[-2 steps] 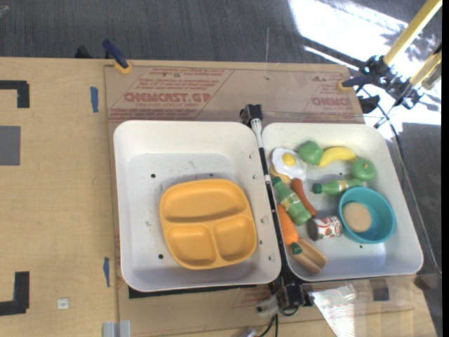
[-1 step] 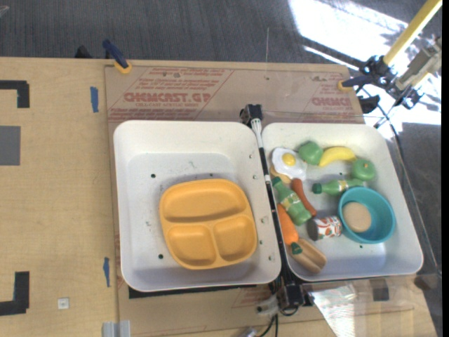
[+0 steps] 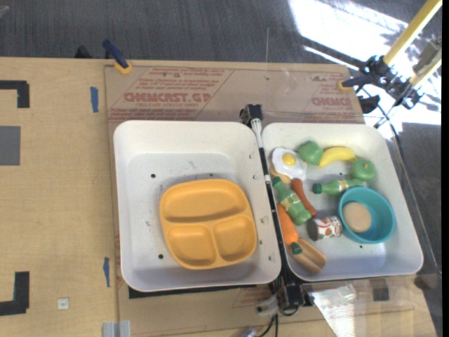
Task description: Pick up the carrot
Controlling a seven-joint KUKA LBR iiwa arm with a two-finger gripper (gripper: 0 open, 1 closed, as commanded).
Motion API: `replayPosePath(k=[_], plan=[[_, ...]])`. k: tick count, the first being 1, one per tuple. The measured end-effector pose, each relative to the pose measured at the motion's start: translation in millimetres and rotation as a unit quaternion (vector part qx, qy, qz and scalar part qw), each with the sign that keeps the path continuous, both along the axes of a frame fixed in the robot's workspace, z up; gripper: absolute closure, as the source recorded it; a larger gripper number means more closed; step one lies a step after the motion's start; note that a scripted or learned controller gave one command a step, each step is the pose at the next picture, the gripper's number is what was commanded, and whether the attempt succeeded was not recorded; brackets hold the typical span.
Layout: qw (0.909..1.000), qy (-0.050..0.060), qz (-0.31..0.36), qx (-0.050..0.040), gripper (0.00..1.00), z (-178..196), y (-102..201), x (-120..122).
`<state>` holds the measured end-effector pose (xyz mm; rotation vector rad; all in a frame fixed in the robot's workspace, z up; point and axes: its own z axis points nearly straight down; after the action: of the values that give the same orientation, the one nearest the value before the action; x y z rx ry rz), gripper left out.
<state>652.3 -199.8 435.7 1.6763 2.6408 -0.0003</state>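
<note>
Closest to the lens is the table (image 3: pixel 56 258), bare along its near edge, carrying two white bins side by side. Left bin (image 3: pixel 133 188) holds a yellow divided plate (image 3: pixel 208 222). Right bin (image 3: pixel 403 251) is crowded, and the carrot (image 3: pixel 288 230) lies hard against its left wall, near the front. Its long axis runs roughly from far to near, and a green piece (image 3: pixel 297 206) touches its far end while a brown bread-like piece (image 3: pixel 309 257) touches its near end. A small can (image 3: pixel 326 227) and a teal bowl (image 3: pixel 365 216) lie further right, so an arm coming from the right would probably have to cross them, closing across the carrot's narrow width.
</note>
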Motion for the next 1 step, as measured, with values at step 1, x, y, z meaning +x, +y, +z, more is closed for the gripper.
replayPosePath(k=[1], plan=[[0.9993,0.012,0.034,0.0057,1.0,-119.9,37.6,-76.0]])
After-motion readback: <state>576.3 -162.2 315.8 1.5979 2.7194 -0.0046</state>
